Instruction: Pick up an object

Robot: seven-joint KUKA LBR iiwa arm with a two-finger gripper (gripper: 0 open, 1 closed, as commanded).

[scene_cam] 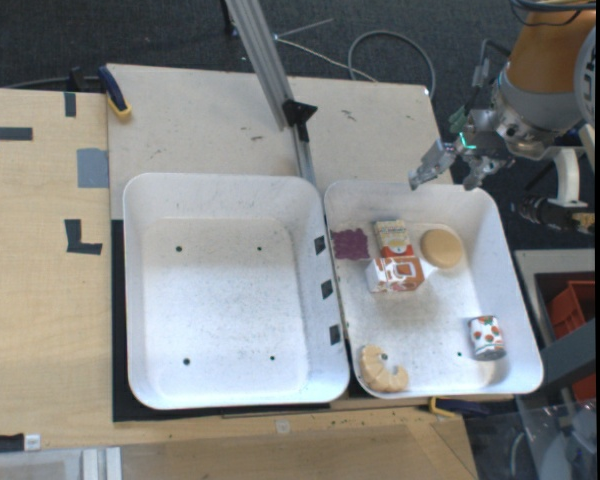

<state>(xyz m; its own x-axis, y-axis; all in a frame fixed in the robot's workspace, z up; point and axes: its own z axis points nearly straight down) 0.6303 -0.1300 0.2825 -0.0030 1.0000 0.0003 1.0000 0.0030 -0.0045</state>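
Note:
My gripper (pixel 448 172) hangs over the far rim of the right bin (pixel 515 268), its two fingers spread apart with nothing between them. Below it in that bin lie a purple object (pixel 350 243), an orange and white carton (pixel 396 258), and a round tan bun (pixel 443 248). A small can with a red label (pixel 487 337) stands near the bin's right wall. A croissant-like pastry (pixel 383 370) rests at the front edge.
The left bin (pixel 140 268) sits beside the right one. A slanted metal rail (pixel 270 63) runs down to the gap between the bins. Cables (pixel 380 48) lie on the dark floor behind the bench.

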